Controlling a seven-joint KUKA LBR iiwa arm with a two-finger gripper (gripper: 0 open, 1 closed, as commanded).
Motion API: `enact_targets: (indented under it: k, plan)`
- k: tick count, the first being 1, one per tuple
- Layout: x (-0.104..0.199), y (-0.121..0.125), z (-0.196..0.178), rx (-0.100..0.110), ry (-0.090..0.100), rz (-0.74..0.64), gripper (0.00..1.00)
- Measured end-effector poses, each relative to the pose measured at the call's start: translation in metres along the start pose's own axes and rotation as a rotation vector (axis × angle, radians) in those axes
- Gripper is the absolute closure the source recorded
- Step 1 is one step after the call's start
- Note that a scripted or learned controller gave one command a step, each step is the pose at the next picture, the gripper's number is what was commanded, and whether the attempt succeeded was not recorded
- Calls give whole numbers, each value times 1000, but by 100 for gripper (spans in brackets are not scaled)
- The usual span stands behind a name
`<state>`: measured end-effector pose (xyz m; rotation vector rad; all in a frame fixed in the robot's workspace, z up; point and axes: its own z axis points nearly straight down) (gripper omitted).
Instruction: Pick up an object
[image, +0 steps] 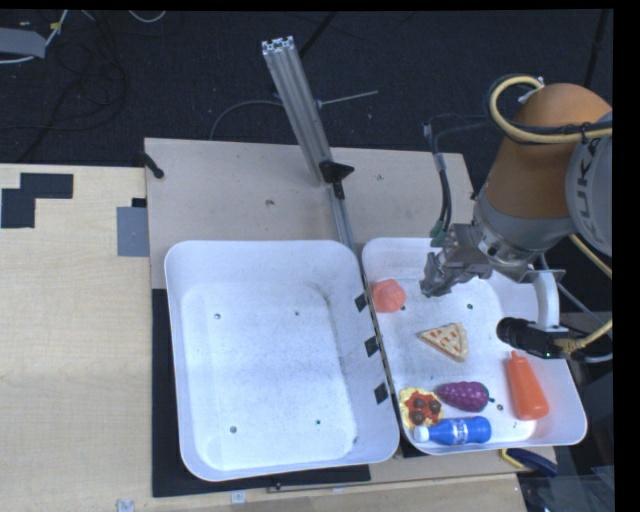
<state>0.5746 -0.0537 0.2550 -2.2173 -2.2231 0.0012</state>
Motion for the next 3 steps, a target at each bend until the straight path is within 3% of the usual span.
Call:
enact_targets:
  k: [3]
  plan:
    - [122,-52,17,0,0,0,100]
